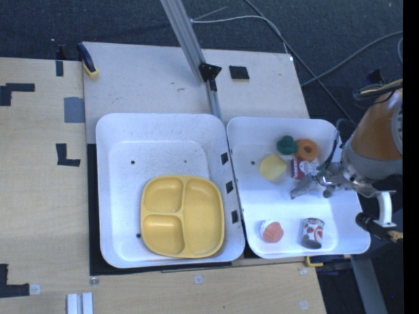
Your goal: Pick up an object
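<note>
A red can (300, 169) lies in the right bin (249, 136) among a yellow lemon (272, 167), green ball (285, 144) and orange ring (307, 149); the gripper (302, 188) hovers just beside it, its grip impossible to tell.

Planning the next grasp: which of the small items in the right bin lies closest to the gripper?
The red-and-white can, just left of the gripper, under the orange ring. The yellow piece, green piece and two front items lie farther off.
</note>
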Tool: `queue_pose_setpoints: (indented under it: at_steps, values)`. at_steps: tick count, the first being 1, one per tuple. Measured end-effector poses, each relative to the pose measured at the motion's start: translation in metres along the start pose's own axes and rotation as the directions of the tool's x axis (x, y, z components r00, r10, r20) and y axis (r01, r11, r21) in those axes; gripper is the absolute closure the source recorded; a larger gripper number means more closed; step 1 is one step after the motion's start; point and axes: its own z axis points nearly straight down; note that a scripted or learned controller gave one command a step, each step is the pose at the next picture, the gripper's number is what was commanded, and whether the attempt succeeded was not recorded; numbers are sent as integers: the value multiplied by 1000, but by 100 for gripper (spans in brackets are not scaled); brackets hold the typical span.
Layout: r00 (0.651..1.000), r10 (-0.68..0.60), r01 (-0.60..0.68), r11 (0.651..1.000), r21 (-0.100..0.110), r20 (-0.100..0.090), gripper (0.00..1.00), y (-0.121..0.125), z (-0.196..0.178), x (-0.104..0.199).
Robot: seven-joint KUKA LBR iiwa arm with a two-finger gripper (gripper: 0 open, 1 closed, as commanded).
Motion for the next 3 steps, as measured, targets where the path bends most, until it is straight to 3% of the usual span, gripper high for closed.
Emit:
queue_pose_setpoints:
  at_steps: [1, 3]
  values:
    - [1000, -1, 1, 1000, -3, 0, 100, 1, -13, 1]
    - [1000, -1, 1, 1000, -10, 2, 100, -6, -117, -1]
